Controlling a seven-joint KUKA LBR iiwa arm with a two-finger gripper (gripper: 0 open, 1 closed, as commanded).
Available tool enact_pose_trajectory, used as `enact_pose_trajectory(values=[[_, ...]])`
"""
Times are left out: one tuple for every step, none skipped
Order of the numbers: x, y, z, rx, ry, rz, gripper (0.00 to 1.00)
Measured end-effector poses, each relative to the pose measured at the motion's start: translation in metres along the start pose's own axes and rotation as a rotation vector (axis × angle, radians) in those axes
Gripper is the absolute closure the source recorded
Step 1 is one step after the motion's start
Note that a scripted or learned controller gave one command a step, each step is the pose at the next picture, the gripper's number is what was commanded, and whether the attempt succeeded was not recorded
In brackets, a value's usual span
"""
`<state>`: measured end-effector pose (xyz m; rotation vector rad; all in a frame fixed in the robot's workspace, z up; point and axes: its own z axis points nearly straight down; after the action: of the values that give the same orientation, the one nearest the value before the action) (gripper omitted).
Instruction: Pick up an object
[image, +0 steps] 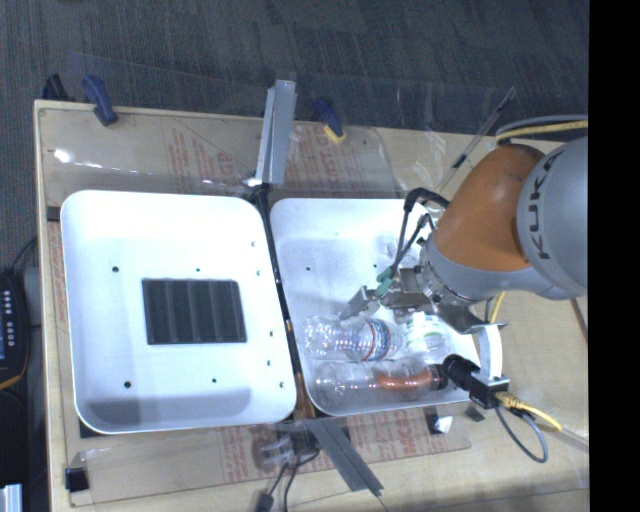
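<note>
Two white bins (100, 230), the left with a dark ribbed panel (193, 310); clear bottles (350, 340); grey, orange-banded arm (500, 215).

I read "KUKA" in dark letters on the grey arm (560, 225), running down its housing beside the orange band, cut off at the frame's edge. Faint red print covers the bench board (200, 150) around the bins, but I can't make out a word of it. The clear bottle (350, 340) in the right bin (310, 250) has a label band, too small and blurred for me to read.
</note>
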<state>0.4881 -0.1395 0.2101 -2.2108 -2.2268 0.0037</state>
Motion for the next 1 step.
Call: enact_pose_trajectory(values=[[-0.0469,0.0043,0.0801,-0.050,-0.009,0.088,0.00]])
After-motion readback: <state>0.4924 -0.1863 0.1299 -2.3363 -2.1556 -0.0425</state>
